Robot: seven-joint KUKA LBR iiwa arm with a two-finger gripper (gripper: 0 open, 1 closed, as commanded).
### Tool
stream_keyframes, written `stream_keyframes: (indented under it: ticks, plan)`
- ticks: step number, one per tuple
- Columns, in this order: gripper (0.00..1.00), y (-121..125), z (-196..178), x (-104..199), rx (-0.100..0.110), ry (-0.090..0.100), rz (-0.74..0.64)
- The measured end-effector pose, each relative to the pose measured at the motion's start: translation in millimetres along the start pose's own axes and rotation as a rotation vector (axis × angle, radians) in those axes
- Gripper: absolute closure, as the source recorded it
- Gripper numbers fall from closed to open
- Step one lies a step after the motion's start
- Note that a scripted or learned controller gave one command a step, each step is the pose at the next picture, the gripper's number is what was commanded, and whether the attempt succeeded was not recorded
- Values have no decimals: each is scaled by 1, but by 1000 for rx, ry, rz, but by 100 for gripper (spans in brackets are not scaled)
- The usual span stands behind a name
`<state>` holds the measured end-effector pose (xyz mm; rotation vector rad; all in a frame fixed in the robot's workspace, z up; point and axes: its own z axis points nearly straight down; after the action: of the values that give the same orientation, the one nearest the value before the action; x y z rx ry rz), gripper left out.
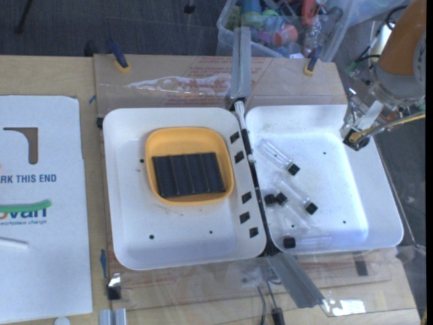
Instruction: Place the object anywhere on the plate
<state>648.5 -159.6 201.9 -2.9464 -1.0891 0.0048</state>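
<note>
A yellow plate (157, 144) with rounded corners sits in the left bin (128, 222). A dark ridged slab (188, 175) lies flat inside it. In the right bin (352, 208) lie clear plastic tubes with black caps: one (277, 156) near the middle, another (301, 200) below it, and a small black-capped piece (274, 198) beside that. A further black cap (289, 242) rests at the front wall. My gripper (356, 122) hangs over the right bin's far right rim, apart from all the tubes.
Black clips (245, 198) line the wall between the bins. A white printed board (40, 202) lies left of the bins. Behind them stands a clear box (284, 12) of colourful items. The bench edge runs along the right.
</note>
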Motion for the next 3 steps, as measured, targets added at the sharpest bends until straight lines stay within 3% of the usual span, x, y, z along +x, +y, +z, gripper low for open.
stream_keyframes:
  ticks: [1, 2, 3]
  plan:
    - [100, -19, -51, 0, -4, 3, -298]
    - [100, 46, -104, -16, -6, 2, -610]
    - [100, 53, -194, -20, -9, 2, -837]
